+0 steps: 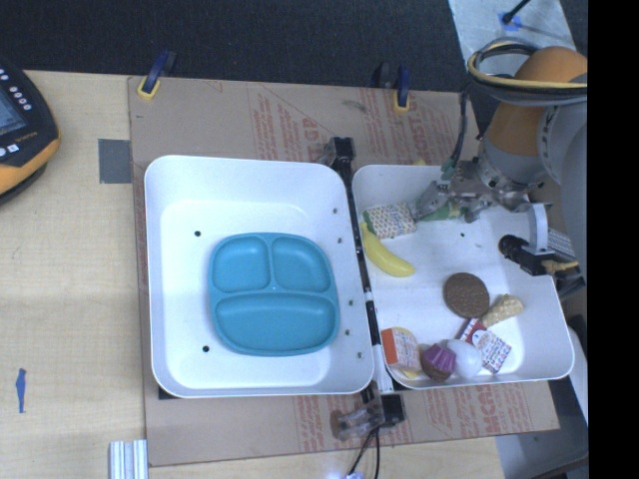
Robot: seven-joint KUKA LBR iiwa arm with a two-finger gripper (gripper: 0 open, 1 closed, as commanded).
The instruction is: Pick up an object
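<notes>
End effector (pixel 439 202) just right of wrapped snack (pixel 390 220), above banana (pixel 386 255).

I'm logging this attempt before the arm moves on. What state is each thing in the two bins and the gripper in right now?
Blue three-compartment plastic plate: flat in the left white bin, nothing on it.
Yellow toy banana: lying in the right white bin, untouched.
Brown round cookie: lying flat, apart from the gripper.
Small pale green box: lying beside the banana.
Gripper: low over the right bin's far corner, near the box.
</notes>
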